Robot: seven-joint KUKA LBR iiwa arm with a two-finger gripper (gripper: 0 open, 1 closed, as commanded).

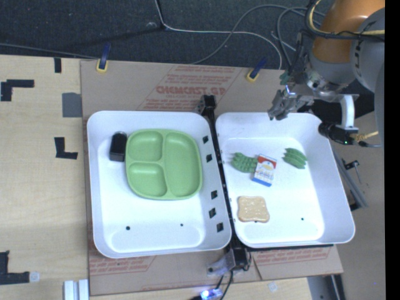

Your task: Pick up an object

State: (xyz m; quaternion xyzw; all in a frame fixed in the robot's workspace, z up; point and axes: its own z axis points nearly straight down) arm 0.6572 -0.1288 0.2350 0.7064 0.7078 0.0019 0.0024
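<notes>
We count two white bins: left bin [103,230], right bin [325,220]. In left bin we see one green tray [164,164], three compartments, and one black block [118,146]. In right bin we tally four items: two green pieces, one near divider [244,162], one toward right [295,157]; one small carton [264,170]; one toast slice [253,209]. One gripper [281,107].

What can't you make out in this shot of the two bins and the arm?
- Pincer, camera view: small and blurred at the right bin's far rim.
- Small box: print too small to read.
- Dark block beside the green tray in the left bin: too dark to identify.
- Arm: cut off by the right edge.
</notes>
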